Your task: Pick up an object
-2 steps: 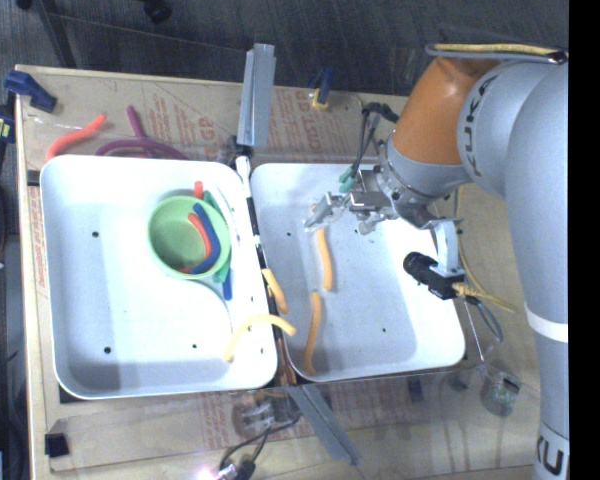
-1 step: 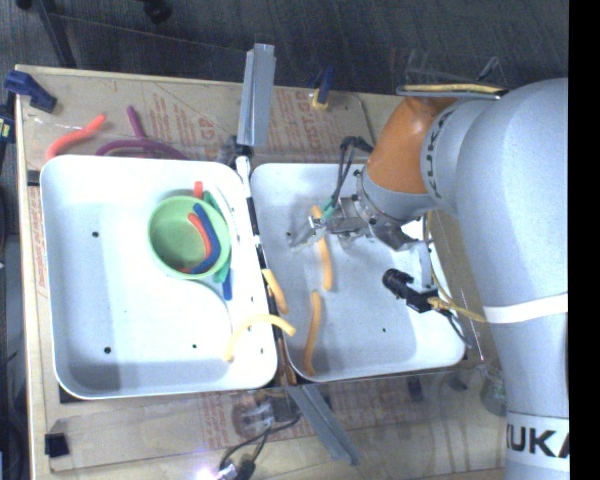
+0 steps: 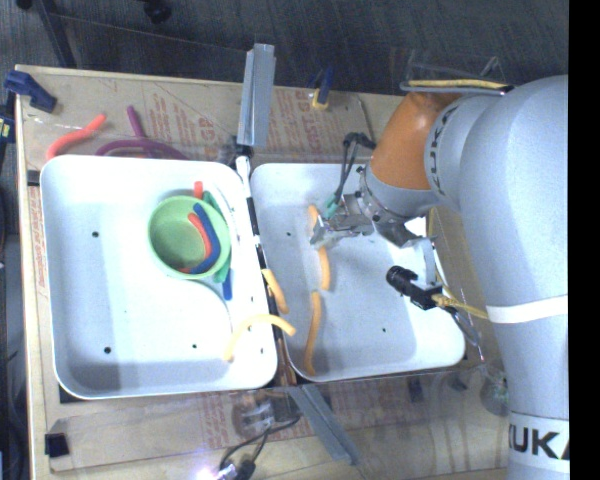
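Hovering over the right bin (image 3: 440,343), the gripper (image 3: 325,230) sits just above an orange strip (image 3: 324,266); its grip state cannot be told. Risk: the thin, flat strip slips out.

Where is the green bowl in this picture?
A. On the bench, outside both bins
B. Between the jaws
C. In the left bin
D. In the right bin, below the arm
C: the green bowl sits inside the left bin, with small red and blue pieces lying in it, well away from the gripper over the right bin.
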{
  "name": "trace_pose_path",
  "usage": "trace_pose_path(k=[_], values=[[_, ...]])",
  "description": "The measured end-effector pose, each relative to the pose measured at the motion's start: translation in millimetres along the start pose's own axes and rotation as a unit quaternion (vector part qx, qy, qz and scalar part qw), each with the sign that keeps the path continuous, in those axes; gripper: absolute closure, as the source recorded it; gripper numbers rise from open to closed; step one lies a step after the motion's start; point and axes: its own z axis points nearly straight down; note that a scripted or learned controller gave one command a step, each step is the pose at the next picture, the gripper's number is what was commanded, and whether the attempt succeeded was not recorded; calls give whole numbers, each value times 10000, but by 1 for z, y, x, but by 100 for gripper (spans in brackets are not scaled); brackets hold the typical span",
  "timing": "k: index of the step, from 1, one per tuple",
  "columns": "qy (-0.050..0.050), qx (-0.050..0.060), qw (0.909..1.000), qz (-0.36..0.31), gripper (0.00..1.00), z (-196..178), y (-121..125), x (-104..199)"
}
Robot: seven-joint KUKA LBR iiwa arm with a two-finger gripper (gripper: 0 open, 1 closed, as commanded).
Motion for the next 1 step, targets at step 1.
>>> trace_pose_path(k=[1], values=[[9,-22,9999,169,100,-91,6,19]])
